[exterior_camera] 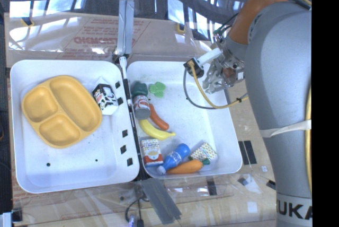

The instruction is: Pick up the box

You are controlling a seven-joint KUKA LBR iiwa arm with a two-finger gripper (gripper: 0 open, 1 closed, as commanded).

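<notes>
A: What is seen nearest, at the front of the right shallow white bin (225,130)?

B: A small red and white carton box (151,151) is seen at the front left corner, close to the divider. Just beside it a blue plastic bottle with a white cap (175,157) is laid, and an orange carrot-shaped toy (185,167) is touching the bottle. A small patterned packet (204,152) is placed next to the carrot.

A: And further back?

B: A yellow banana toy (156,130), an orange-red sausage-shaped toy (159,118), a dark can with a red label (141,104) and a green leafy toy (157,88) are found. In the left shallow white bin (32,167) a yellow divided plastic plate (61,110) is laid, with a black and white small carton (106,97) touching its right edge.

A: Where is the hand?

B: The grey metal hand (214,78) is seen above the far right part of the right bin, well apart from the box. Nothing is seen held in it; how far it is opened cannot be told.
</notes>
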